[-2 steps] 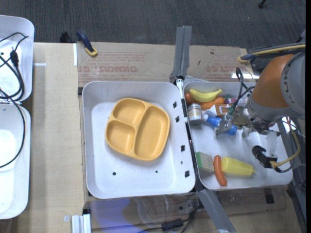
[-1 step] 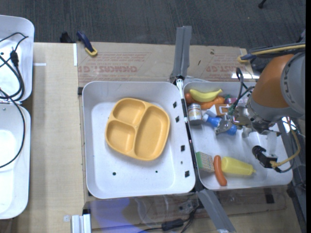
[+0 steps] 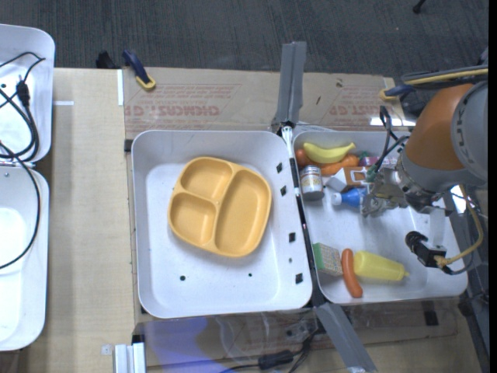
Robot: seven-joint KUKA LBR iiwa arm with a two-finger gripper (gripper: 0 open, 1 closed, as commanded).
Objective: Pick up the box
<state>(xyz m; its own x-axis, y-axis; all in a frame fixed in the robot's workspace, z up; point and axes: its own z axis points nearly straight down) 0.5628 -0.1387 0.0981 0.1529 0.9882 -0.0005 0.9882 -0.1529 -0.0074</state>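
A small orange and white box (image 3: 356, 177) lies in the back half of the right bin (image 3: 388, 235), partly hidden among other items. My gripper (image 3: 374, 205) hangs low over the bin just right of the box and of a blue bottle (image 3: 349, 199), pointing down at the bin floor. Nothing shows between its tips. The arm's grey wrist and orange band (image 3: 435, 134) reach in from the right and cover the bin's back right corner.
Around the box lie a banana (image 3: 328, 151), an orange carrot-like piece (image 3: 339, 166) and a small can (image 3: 311, 182). Near the front lie a greenish block (image 3: 327, 258), a red sausage (image 3: 351, 273) and a yellow bottle (image 3: 380, 266). The left bin (image 3: 155, 278) holds a yellow divided plate (image 3: 220, 206).
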